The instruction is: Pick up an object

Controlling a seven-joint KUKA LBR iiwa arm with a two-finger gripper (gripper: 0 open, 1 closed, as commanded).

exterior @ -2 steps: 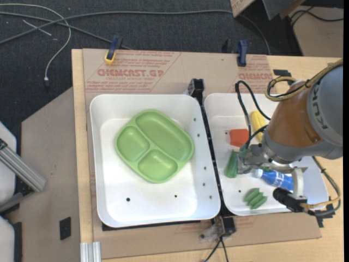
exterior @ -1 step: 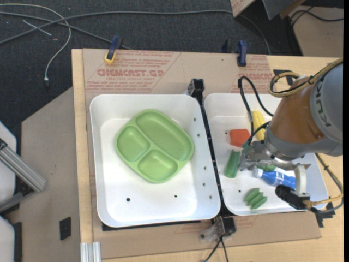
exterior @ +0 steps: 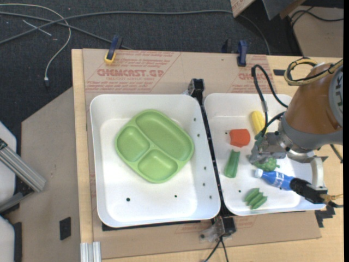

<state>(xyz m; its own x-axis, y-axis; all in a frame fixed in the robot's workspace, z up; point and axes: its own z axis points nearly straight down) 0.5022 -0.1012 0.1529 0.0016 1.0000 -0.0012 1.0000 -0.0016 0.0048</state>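
Gripper (exterior: 265, 158) sits just beside blue marker (exterior: 274, 177), above it.

Right bin (exterior: 240, 103) holds a yellow piece (exterior: 257, 121), red block (exterior: 239, 137), green stick (exterior: 232, 164), blue marker (exterior: 276, 178), green pod (exterior: 255, 198).

A robotics lab: clamped cardboard bench (exterior: 136, 72) (loose cables (exterior: 49, 31) on carpet).

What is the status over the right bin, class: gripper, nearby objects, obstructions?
Gripper low in right bin, fingers unclear. Blue marker beside it, not gripped. Green pieces close by.
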